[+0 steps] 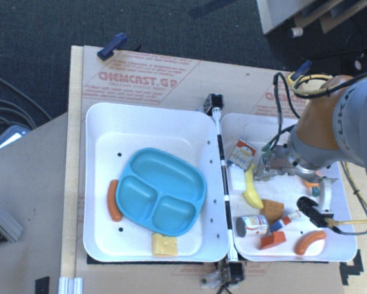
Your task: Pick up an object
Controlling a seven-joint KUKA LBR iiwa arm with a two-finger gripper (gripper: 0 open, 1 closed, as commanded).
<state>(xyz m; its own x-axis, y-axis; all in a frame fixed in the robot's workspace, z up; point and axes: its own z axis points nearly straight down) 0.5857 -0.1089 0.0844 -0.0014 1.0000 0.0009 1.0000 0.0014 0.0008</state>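
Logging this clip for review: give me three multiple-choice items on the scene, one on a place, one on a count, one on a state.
1. Where does the blue plate lie?
A. left bin
B. right bin
C. bench

2. How many sausages show?
A. one
B. two
C. four

3. How does the small can rest?
A. upright
B. on its side
C. on the plate

Key:
1 A, it sits within the left bin.
2 B, one sausage lies left of the plate and another sausage lies in the right bin.
3 B, it lies lengthwise beside the banana.
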